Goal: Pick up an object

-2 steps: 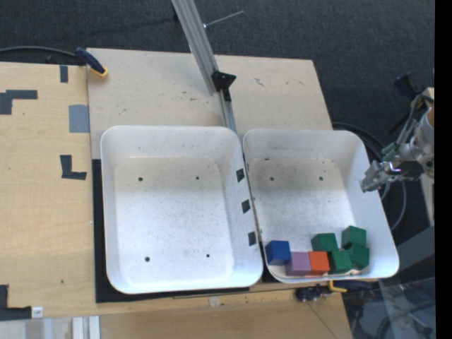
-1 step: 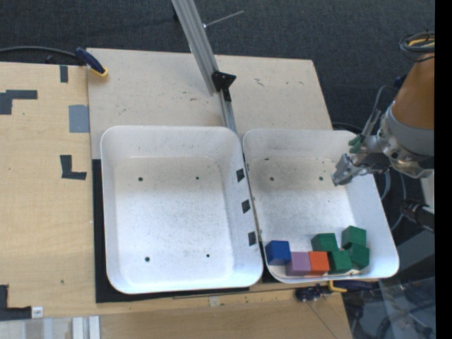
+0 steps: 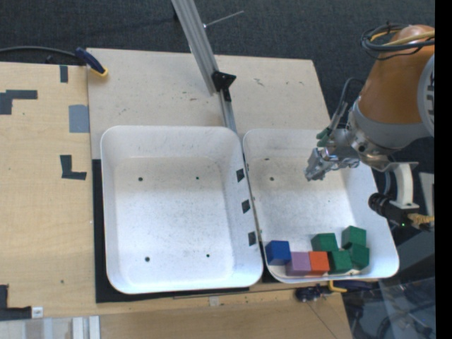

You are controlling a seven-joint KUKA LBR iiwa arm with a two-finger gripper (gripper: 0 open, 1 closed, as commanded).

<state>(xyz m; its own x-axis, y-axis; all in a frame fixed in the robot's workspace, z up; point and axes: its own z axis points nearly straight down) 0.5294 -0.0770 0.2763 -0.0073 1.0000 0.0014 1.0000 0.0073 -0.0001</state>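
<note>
Beneath our arm lies a pale wooden bench carrying two shallow white plastic bins side by side. We see the left bin and the right bin, whose near corner holds a cluster of small blocks: a blue cube, a purple cube, an orange cube and several green cubes, all touching or just beside one another. Our two-finger metal gripper hangs over the right bin's far part, well apart from the blocks, with nothing between its tips; whether they are spread or pressed together we cannot tell.
</note>
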